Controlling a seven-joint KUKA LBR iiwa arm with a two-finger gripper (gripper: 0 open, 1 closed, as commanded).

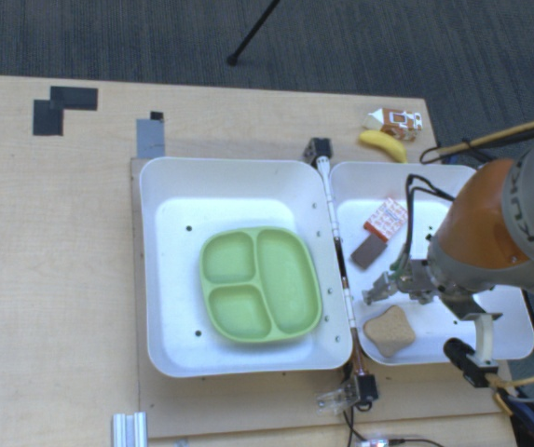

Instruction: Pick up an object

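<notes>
The likeliest failure here is the gripper (pixel 383 291) closing on air or only clipping an edge, because it is hanging between two things rather than squarely over either: the tan sponge (pixel 390 331) is lying just below it near the front of the right bin (pixel 518 338), and the dark block (pixel 367 251) is lying just above it, with the red and white box (pixel 386 218) resting beside that block farther back. A descent from here could also be nudging the sponge toward the bin wall instead of trapping it. The arm (pixel 490 231) is reaching in from the right, its orange band bulking over the right bin and the wrist angling down and left. Nothing is showing between the fingers, but whether they are spread or closed I cannot tell. The green divided plate (pixel 260 285) is sitting alone in the left bin (pixel 169 250), well apart from the gripper.
</notes>
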